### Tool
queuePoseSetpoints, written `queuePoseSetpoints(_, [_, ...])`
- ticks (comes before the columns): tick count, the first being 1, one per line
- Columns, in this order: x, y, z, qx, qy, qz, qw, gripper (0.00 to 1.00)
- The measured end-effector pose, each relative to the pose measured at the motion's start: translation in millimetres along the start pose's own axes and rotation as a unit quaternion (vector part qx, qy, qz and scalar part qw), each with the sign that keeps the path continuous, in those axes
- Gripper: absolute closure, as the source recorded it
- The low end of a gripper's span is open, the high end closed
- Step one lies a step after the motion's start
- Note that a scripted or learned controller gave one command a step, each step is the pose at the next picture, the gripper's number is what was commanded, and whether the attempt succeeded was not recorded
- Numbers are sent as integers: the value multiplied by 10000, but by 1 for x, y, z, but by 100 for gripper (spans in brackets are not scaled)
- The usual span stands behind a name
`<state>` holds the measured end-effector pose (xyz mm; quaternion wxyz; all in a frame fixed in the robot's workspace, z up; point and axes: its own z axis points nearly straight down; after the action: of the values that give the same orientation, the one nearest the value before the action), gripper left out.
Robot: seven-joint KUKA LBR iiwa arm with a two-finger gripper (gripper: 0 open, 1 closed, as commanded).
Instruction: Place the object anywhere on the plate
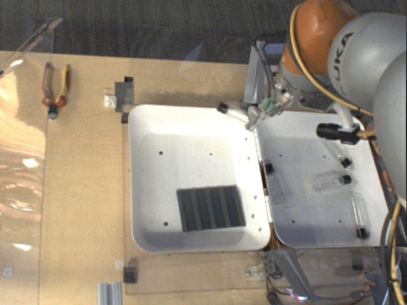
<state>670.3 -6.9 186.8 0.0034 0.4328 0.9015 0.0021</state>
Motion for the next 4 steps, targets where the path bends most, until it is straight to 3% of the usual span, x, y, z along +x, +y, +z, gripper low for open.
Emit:
queuePoseSetpoints(1, [55, -3, 0, -6, 3, -2092, 9779, 100])
queuePoseSetpoints(2, [124, 76, -39, -15, 2, -2435, 9699, 100])
queuePoseSetpoints(3, [183, 124, 90, -6, 11, -976, 9952, 100])
queuePoseSetpoints(4, [192, 133, -8, -13, 7, -1257, 9921, 100])
